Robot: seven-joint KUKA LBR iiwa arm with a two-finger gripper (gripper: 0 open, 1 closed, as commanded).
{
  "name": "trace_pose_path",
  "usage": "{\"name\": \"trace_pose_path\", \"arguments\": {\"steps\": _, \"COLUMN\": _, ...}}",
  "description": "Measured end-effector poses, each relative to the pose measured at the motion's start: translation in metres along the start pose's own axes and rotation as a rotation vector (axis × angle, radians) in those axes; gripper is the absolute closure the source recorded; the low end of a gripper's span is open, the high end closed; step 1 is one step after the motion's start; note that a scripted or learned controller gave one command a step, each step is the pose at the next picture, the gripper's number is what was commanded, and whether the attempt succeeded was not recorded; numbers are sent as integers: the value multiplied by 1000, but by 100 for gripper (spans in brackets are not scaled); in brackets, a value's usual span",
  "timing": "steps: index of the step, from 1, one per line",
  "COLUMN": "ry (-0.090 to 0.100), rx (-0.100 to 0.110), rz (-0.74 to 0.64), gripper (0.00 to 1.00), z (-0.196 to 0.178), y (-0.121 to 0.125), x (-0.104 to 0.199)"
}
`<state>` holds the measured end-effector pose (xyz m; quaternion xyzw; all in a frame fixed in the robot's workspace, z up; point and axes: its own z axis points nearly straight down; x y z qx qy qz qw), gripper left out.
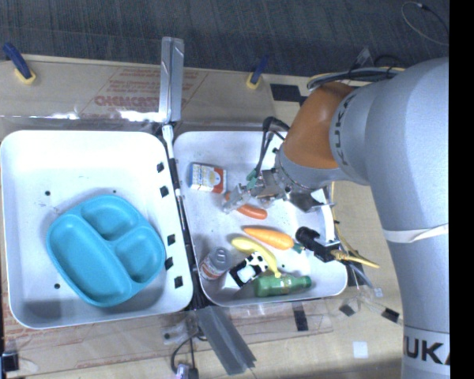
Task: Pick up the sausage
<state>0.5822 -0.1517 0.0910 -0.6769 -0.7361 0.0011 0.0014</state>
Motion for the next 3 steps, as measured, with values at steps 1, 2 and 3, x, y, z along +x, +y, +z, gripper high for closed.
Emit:
{"name": "trace_pose_path", "arguments": {"steps": 1, "ry": -1, "rx": 1, "rz": -5, "gripper": 100, "z": -10, "y": 0, "x": 0}}
{"name": "trace_pose_path", "arguments": {"steps": 2, "ry": 0, "rx": -2, "rz": 210, "gripper": 100, "z": -116, "y": 19, "x": -25}}
{"name": "trace_pose_path", "arguments": {"steps": 3, "ry": 0, "rx": -1, "rz": 229, "gripper": 100, "z": -161, "y": 47, "x": -5}}
